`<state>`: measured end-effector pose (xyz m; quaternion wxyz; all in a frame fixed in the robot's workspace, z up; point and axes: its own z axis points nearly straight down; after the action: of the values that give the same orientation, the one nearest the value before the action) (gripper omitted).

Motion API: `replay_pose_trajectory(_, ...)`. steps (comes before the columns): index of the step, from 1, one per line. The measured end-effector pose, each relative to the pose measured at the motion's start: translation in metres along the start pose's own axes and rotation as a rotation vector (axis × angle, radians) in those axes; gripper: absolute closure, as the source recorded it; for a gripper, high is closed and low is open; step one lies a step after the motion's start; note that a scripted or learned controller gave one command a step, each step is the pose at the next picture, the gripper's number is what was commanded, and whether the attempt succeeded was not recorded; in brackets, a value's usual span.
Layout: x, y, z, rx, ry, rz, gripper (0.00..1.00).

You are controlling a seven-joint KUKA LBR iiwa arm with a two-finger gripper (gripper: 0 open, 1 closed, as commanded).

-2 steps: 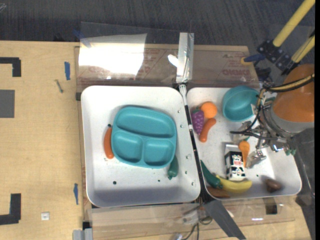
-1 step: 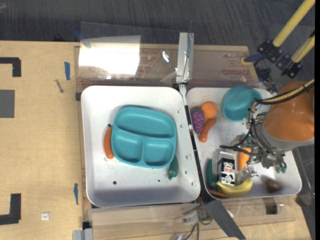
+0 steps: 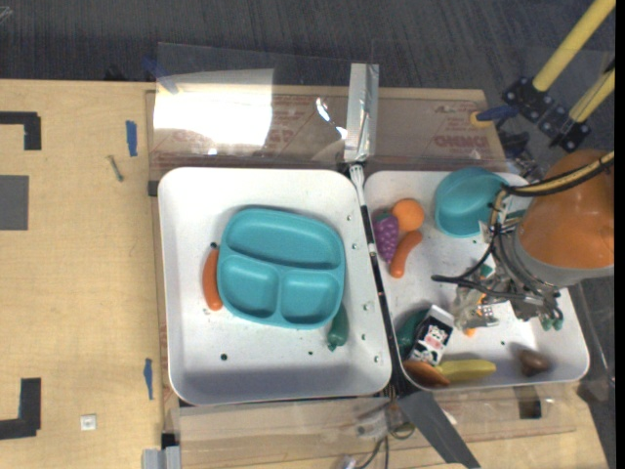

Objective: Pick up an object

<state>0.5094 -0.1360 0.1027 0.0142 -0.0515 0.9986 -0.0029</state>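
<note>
Gripper (image 3: 485, 306): hanging low over the right bin (image 3: 566, 355) — finger state, cannot tell.
Objects: yellow banana (image 3: 469, 367) lying near the front wall — teal bowl (image 3: 467, 201) sitting at back.

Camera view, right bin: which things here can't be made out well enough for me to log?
- Hand: a tangle of cables and brackets hides whether anything sits between its fingers.
- Small orange bit beneath the hand: too small to identify.
- Dark green item in the left bin: partly tucked under the teal divided plate.
- Brown object near the right bin's front corner: blurred, unidentifiable.
</note>
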Motion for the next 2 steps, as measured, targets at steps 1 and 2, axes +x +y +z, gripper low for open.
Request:
replay_pose_trajectory(1, -0.033, 0.07, -0.159, -0.006, 0.01, 0.016, 1.0)
replay_pose_trajectory(2, -0.091, 0.106, -0.079, -0.012, 0.024, -0.162, 1.0)
